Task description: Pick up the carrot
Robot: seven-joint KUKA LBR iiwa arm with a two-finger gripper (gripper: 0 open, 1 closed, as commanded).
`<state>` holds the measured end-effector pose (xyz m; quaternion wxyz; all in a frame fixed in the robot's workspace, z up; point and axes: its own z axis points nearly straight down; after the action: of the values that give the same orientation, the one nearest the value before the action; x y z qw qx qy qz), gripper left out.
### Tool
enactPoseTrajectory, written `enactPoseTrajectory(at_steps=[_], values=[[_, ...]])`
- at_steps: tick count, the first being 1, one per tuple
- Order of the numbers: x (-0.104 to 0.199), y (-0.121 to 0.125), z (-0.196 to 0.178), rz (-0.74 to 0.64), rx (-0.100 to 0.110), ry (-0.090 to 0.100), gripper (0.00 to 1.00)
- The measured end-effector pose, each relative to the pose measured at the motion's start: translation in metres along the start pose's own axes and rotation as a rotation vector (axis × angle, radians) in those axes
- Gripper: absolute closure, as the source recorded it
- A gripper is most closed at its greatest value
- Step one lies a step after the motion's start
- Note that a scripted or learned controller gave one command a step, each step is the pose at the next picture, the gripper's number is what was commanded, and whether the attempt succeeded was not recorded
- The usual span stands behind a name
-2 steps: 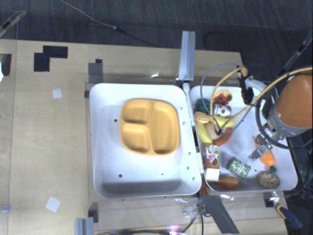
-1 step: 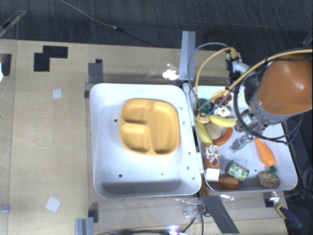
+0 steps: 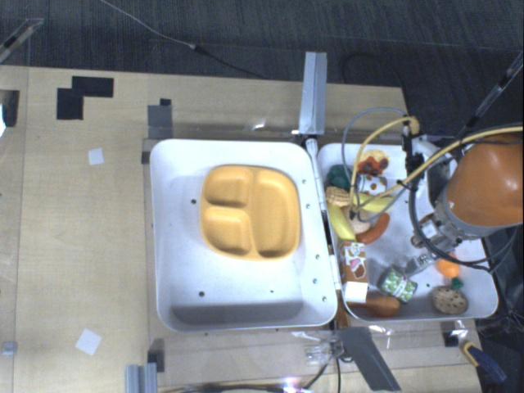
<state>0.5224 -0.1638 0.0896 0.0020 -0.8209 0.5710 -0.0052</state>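
The carrot [image 3: 447,267] is a small orange piece with a green top, lying near the right wall of the right bin [image 3: 483,308]. The gripper [image 3: 427,255] hangs below the arm's orange band [image 3: 487,187], just left of and above the carrot, and looks close to it or touching it. Cables and the wrist cover most of the gripper. Nothing is visibly held.
The right bin is crowded: a banana [image 3: 340,219], a sausage [image 3: 375,229], a green can [image 3: 397,284], a cookie [image 3: 449,300], a small carton [image 3: 354,259] and a brown roll [image 3: 381,305]. The left bin [image 3: 176,244] holds a yellow divided tray [image 3: 250,211].
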Motion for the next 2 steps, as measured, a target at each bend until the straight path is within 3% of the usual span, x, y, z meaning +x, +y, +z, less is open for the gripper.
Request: enactPoseTrajectory(at_steps=[1,2], values=[[0.014,0.042,-0.009,-0.283,-0.005,-0.006,1.00],[-0.019,0.027,-0.071,0.313,-0.001,-0.004,1.00]])
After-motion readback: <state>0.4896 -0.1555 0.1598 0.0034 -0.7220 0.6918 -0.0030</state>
